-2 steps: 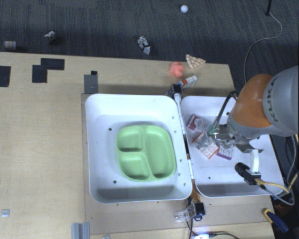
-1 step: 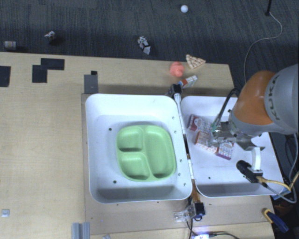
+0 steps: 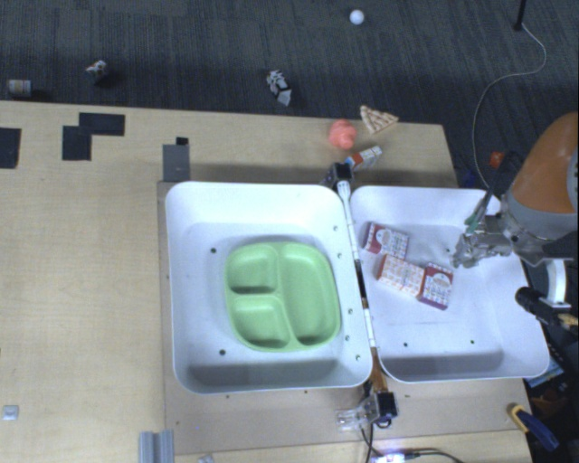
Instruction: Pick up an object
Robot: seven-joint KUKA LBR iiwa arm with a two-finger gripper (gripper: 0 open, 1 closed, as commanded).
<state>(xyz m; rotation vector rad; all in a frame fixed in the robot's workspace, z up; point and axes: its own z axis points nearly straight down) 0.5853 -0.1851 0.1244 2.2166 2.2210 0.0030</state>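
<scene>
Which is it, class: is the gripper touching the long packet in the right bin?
Apart. The camera view shows bare white bin floor between the gripper and the long packet.

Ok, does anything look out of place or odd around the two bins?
Yes. A small pink ball and a tan wedge-shaped piece lie on the bench behind the bins, not inside them. A small white ball and other bits sit on the dark floor.

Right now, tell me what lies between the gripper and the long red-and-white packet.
In the camera view, only bare white bin floor separates the gripper from the long packet. The smaller packet sits off to the upper left, outside that stretch.
</scene>
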